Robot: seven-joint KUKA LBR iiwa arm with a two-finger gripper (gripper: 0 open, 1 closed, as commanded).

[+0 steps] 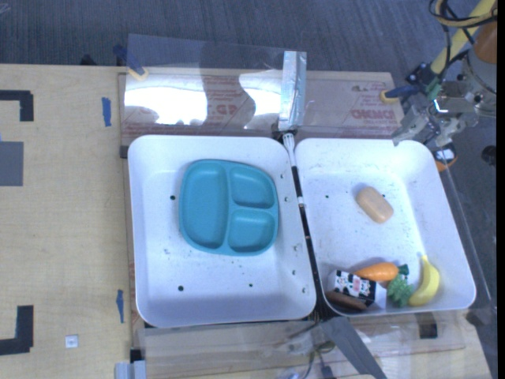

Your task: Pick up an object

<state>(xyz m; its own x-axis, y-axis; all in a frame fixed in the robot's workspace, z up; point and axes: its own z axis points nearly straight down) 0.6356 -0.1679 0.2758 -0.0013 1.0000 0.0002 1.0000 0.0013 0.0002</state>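
hovering gripper [430, 129] beyond right bin's [331, 152] far corner, finger state unclear; bread roll [374, 204] well apart, nearer

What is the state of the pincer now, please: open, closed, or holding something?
Pincer: cannot be told whether open or closed. It sits above the far right corner of the right bin, with nothing visibly held.

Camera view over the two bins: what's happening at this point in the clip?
Nothing is being handled yet. The gripper sits above the far right corner of the right bin, holding nothing that can be seen. In that bin a tan bread roll lies alone, while a carrot, banana, broccoli and a small carton crowd the near edge. The left bin holds a blue divided plate.
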